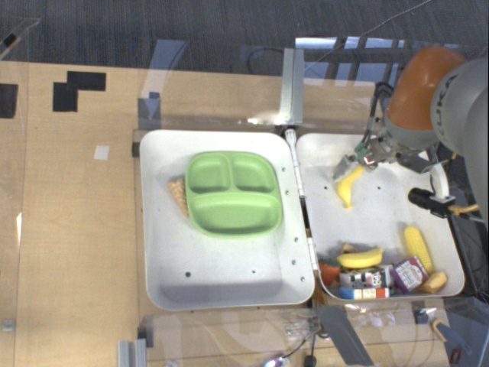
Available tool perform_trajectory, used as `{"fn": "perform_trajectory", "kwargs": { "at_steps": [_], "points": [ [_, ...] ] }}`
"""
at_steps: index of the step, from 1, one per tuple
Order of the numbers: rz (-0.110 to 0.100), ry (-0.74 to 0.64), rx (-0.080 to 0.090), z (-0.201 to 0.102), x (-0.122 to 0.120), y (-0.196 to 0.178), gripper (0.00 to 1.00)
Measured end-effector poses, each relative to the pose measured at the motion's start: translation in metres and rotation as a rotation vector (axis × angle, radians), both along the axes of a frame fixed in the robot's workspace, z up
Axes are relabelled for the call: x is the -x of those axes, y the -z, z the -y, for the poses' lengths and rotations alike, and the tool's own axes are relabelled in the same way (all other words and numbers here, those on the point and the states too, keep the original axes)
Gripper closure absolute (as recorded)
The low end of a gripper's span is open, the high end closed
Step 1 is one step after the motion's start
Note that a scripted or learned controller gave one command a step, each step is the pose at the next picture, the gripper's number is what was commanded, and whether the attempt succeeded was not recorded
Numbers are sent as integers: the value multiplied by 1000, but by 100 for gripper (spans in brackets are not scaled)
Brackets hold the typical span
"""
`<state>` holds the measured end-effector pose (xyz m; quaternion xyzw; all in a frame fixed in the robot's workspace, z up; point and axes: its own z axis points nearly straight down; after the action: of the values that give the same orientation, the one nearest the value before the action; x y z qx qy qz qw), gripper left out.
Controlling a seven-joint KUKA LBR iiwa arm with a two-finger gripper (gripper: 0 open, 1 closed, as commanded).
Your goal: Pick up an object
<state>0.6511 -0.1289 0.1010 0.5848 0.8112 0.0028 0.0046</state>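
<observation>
Where the bench carries two shallow white bins side by side, the right bin (321,205) serves as the reference for all items listed

Item 1: arm (439,98), grey with an orange band, over the far right corner of that bin. Gripper (367,157) low over the bin's far half; whether its fingers stand wide or narrow cannot be told at this size and angle.

Item 2: yellow banana-shaped piece (348,185), in the bin's far half, its upper end just beside or touching the gripper tip; which of the two cannot be told. Not seen between fingers.

Item 3: corn cob (416,248), by the bin's right wall, near half.

Item 4: second banana (360,259), near edge of the bin, among a cluster of small packages (382,277).

Item 5: left bin (160,266), adjoining the reference bin's left wall, containing a green divided plate (231,193) with a tan piece (178,195) at the plate's left edge
</observation>
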Motion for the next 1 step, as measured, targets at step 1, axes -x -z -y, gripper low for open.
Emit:
{"fn": "perform_trajectory", "kwargs": {
  "at_steps": [1],
  "points": [
    [-17, 3, -3, 1, 4, -9, 100]
  ]
}}
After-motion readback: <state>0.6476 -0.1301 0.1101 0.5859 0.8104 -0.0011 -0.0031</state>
